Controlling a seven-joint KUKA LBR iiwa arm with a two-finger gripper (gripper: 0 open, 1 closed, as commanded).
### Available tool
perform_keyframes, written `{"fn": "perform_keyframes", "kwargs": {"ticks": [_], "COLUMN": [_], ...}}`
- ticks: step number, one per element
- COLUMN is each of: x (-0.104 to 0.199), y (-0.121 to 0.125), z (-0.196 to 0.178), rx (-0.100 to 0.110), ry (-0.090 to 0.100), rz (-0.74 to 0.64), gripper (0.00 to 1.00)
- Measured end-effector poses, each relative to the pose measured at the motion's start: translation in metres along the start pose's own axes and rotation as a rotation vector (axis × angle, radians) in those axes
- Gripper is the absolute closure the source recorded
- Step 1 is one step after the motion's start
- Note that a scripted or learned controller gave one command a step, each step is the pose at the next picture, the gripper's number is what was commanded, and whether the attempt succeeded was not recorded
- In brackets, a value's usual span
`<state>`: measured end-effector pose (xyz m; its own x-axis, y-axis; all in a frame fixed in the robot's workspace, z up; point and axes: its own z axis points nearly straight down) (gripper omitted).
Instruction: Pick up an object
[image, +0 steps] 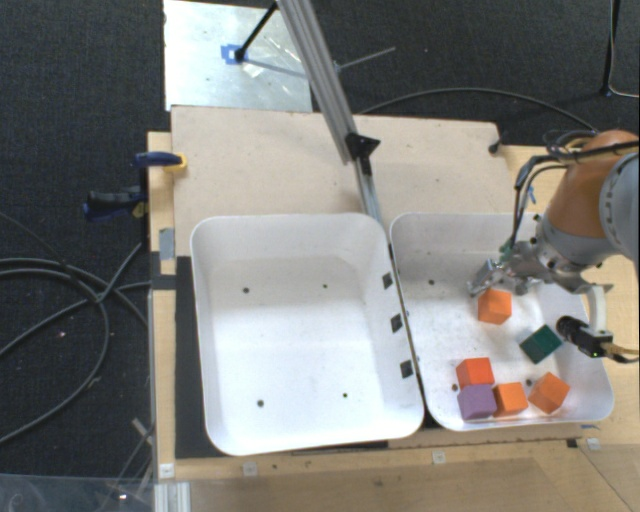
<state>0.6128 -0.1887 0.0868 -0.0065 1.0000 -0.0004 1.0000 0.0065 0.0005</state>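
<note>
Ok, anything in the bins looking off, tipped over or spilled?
Nothing spilled or damaged. All six blocks sit inside the right bin: an orange block right below the claw, a green block, and four clustered near the front edge. The left bin sits slightly skewed.

The arm (590, 205) comes in from the right edge, its orange band uppermost and the grey wrist below it, bent down and leftward. The hand (497, 283) hangs low at the wrist's left end, pointing down. Its metal fingers seem slightly spread, though the view is too coarse to be sure.
</note>
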Motion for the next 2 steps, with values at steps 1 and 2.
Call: {"fn": "perform_keyframes", "kwargs": {"ticks": [1, 2], "x": [-0.018, 0.007], "y": [0.012, -0.017], "z": [-0.005, -0.004], "rx": [-0.004, 0.001], "ry": [-0.002, 0.001], "rz": [0.003, 0.003], "gripper": [0.00, 0.00]}}
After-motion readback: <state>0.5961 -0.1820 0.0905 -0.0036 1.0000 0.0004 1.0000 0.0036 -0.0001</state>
